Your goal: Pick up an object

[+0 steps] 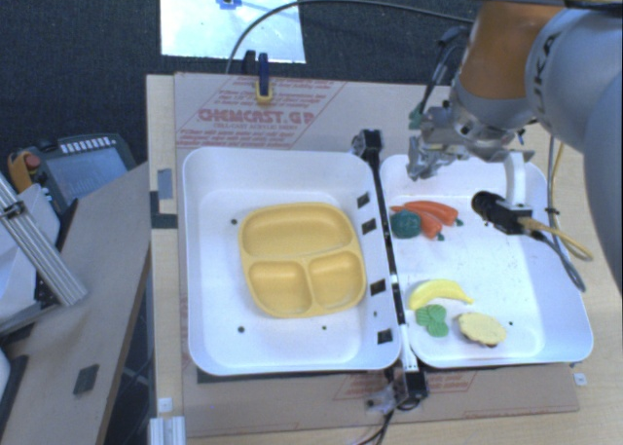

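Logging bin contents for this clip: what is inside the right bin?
Seen: an orange carrot, a teal piece beside it, a yellow banana, a green piece, a tan disc. The arm covers the right bin's far corner.

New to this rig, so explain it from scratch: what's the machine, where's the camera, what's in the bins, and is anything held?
There is one picture, taken by a camera fixed above the bench and looking down at a slant. The machine is a grey robot arm with an orange band, reaching in from the right. Its grasping end, the tool, hangs over the far left corner of the right bin.

The left bin holds a yellow divided tray. The right bin holds small toy foods: an orange carrot, a teal round piece, a banana, a small green piece and a tan slice.

Nothing is visibly held. All the toys lie on the bin floor.
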Controlling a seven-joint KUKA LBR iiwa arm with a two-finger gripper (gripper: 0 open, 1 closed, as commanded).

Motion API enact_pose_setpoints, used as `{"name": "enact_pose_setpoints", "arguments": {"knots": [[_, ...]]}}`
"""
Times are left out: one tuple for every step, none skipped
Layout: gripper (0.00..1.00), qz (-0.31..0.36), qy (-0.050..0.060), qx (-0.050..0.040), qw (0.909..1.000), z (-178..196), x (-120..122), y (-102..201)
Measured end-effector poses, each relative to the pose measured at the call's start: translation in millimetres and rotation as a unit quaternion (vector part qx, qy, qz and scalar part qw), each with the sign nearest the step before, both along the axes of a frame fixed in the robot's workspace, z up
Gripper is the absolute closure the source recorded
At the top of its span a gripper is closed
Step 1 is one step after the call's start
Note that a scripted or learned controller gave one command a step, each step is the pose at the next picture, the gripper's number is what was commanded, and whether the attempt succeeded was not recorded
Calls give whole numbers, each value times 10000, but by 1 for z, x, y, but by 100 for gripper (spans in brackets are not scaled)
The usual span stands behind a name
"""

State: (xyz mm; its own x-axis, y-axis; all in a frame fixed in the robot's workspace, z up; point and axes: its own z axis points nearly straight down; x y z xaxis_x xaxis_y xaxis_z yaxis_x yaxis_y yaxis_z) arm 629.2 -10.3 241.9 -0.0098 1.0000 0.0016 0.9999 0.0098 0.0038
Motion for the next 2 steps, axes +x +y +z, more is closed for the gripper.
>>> {"name": "enact_pose_setpoints", "arguments": {"knots": [[100, -3, 12, 1, 10000, -11, 6, 46], [100, 2, 4, 7, 10000, -2, 9, 101]]}}
